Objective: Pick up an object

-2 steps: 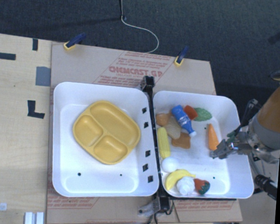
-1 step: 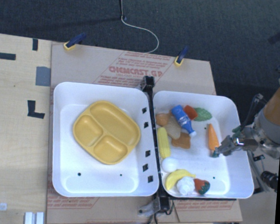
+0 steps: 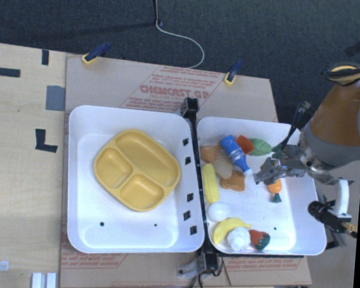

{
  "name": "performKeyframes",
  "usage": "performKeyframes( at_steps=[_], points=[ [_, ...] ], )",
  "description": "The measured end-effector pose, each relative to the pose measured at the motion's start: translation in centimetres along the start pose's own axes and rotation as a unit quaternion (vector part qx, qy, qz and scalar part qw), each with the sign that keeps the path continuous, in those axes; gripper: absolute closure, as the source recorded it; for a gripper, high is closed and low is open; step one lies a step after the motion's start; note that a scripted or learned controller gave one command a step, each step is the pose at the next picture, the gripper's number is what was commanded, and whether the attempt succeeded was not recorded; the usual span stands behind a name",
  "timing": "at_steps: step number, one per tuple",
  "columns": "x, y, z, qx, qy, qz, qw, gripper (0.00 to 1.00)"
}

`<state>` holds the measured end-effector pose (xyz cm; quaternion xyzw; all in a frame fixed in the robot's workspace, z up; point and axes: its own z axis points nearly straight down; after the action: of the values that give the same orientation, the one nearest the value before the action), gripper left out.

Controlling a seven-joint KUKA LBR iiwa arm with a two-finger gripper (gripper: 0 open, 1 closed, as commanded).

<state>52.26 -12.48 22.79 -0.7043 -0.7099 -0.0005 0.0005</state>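
In the camera view, the only writing is red print on the cardboard sheet (image 3: 172,89) under the bins; it runs upside down from here, and I cannot read its words with certainty. Two clamps, yellow and blue (image 3: 95,52), hold the sheet's far edge to the worktop (image 3: 16,157), a pale wood surface with dark angular marks on it. Beyond the worktop lies dark carpet-like floor (image 3: 73,5), crossed by a thin white cable (image 3: 183,37).

The left bin (image 3: 76,181) holds a yellow divided plate (image 3: 137,169) with three compartments, lying flat near the bin's middle.

The right bin (image 3: 297,232) holds the loose objects. A blue bottle (image 3: 234,152) with a white band lies tilted near the far-left part, among brownish pieces and beside a red and green item (image 3: 255,145). A yellow corn cob (image 3: 210,182) lies along the divider, with a white egg-like ball (image 3: 217,210) just below it. At the near edge a banana (image 3: 229,228) curls around a white thing, next to a red and green piece (image 3: 260,240).

The gripper (image 3: 271,174) hangs over the right bin's middle, just above a small orange and green object (image 3: 276,189). Whether its fingers are open or closed cannot be told; the dark hardware blurs together. The arm's upper part is cut off at the right.
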Motion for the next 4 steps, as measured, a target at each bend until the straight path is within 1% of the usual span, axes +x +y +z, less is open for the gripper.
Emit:
performKeyframes(
  at_steps=[1,2,3,4],
  points=[
    [5.4,3.5,0.6,0.0,0.0,0.0,1.0,1.0],
    [3.6,3.3,0.6,0.001,-0.001,0.004,1.0,1.0],
    [5.3,3.3,0.7,0.001,-0.001,0.003,1.0,1.0],
    [4.6,3.4,-0.4,0.0,-0.001,0.003,1.0,1.0]
  ],
)
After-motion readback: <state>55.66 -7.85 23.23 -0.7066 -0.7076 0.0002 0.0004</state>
